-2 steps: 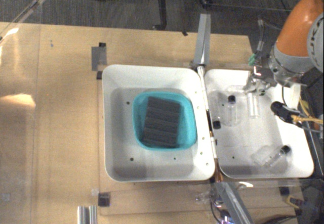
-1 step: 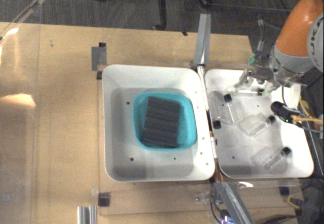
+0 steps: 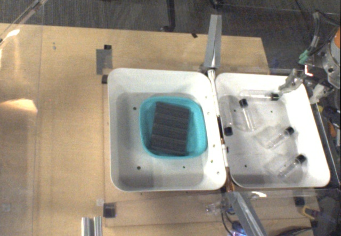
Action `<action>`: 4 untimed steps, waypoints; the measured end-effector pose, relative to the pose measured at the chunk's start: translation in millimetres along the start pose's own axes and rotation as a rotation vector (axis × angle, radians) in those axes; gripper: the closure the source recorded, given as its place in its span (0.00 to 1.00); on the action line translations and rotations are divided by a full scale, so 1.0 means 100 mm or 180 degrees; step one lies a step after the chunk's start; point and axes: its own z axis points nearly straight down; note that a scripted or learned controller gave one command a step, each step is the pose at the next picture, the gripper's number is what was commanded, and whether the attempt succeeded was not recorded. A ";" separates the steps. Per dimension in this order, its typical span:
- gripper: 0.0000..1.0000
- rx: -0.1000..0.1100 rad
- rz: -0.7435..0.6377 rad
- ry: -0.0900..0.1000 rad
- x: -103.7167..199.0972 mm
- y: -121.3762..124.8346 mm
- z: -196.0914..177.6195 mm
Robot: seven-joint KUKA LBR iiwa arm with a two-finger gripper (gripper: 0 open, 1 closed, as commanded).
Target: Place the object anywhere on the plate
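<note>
the landmark is the teal, rounded-square plastic plate (image 3: 200,131), which sits near the middle of the left shallow white bin (image 3: 120,123) on the pale wooden table (image 3: 53,149). a dark grey, ribbed rectangular block (image 3: 170,127) lies flat on the plate, a little tilted, covering most of its centre. to the right of the plate, across the seam between the bins, the right shallow white bin (image 3: 314,176) holds four clear plastic vials with black caps: one (image 3: 258,95) along the far edge, one (image 3: 246,113) nearest the plate, one (image 3: 276,137) further right, and one (image 3: 289,165) toward the near right corner. the hand (image 3: 292,82) hangs over the far right corner of that bin, well away from the plate; whether it is clenched or released, i cannot tell.
</note>
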 end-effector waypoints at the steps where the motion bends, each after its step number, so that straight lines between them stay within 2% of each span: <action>1: 0.00 -0.0013 0.0151 -0.0004 -0.33 -0.17 -1.29; 2: 0.00 -0.0007 0.0443 -0.0005 -0.21 0.26 -1.52; 3: 0.00 -0.0003 0.0833 -0.0003 -0.29 -0.37 -1.52; 4: 0.00 -0.0002 0.1218 -0.0005 -0.35 -0.25 -1.52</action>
